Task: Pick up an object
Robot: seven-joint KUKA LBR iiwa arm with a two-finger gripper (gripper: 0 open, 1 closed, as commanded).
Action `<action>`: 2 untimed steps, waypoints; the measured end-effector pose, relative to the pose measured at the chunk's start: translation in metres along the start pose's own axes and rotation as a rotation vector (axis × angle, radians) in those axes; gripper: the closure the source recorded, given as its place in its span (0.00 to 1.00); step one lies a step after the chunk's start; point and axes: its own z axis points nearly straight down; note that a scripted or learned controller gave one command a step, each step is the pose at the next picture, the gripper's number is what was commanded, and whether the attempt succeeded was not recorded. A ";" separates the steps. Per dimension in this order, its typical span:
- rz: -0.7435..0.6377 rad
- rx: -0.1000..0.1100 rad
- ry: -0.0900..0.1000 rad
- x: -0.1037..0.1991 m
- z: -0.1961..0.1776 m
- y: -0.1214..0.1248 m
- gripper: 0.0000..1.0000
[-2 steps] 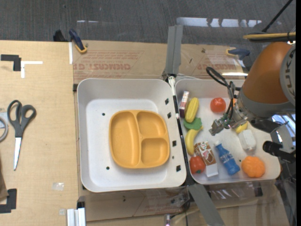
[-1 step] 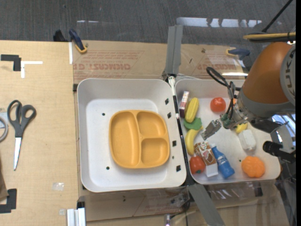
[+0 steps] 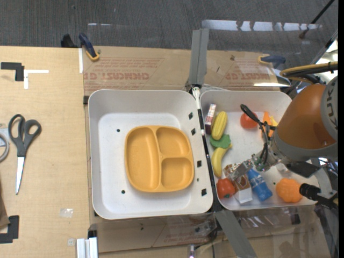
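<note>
Robotics lab or test workshop: plywood bench (image 3: 43,160) bearing two white bins (image 3: 102,144), cardboard sheet (image 3: 134,71) clamped behind bins, scissors (image 3: 22,138) left of bins, grey carpet (image 3: 134,9) beyond bench.

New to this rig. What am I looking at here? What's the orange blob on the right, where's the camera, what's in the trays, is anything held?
One camera, fixed above the bench, looks down at a slant. The orange and grey bulk at the right is the robot arm, reaching in; its gripper sits low over the right bin. I can't tell whether anything is held.

Two white bins stand side by side. The left bin holds a yellow divided plate. The right bin holds toy food and small items: corn, a banana, a tomato, an orange, a blue bottle.

Scissors lie on the bench at the left.
</note>
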 end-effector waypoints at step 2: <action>0.043 0.019 0.005 0.048 -0.153 0.016 1.00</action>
